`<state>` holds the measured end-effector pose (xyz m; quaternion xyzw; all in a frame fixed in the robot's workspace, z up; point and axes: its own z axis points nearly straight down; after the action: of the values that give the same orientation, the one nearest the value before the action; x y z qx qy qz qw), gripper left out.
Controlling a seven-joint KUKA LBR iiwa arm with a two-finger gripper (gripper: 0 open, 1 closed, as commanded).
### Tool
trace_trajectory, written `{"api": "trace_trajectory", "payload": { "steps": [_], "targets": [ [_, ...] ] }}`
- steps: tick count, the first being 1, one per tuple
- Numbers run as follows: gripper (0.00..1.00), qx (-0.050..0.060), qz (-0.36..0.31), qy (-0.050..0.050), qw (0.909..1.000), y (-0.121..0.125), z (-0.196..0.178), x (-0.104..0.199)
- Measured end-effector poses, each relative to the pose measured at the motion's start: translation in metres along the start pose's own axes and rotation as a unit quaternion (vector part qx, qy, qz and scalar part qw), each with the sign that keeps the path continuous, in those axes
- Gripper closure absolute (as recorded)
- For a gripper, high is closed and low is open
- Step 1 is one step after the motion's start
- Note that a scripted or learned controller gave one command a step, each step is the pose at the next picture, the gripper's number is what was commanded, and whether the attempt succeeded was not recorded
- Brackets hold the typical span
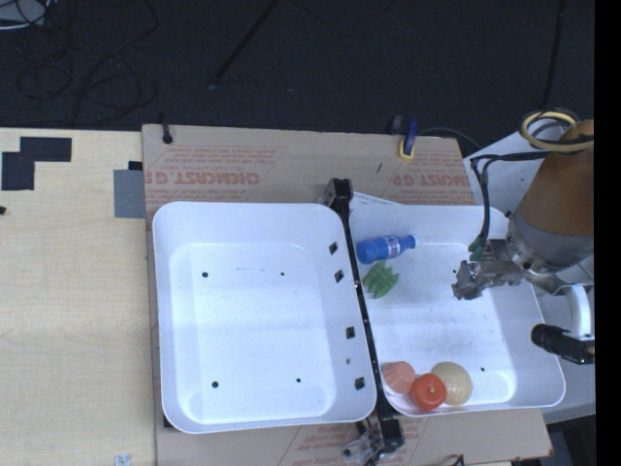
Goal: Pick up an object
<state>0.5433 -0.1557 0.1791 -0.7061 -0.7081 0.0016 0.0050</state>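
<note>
Lying sideways, blue bottle (384,249), white-capped

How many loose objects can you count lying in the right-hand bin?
5. A blue bottle and a green piece lie near the bin's upper left. A pink item, red ball and cream ball cluster at its lower edge. The arm could hide more.

Even overhead light, soft focus, dim background.
</note>
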Motion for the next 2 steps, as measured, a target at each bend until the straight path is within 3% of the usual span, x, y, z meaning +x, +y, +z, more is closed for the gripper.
{"api": "trace_trajectory", "payload": {
  "steps": [1,2],
  "targets": [
    [1.00,-0.004,0.000,-0.002,1.0000,-0.019,0.096,0.043],
    [1.00,-0.003,0.004,-0.001,1.0000,-0.019,0.082,0.041]
  ]
}}
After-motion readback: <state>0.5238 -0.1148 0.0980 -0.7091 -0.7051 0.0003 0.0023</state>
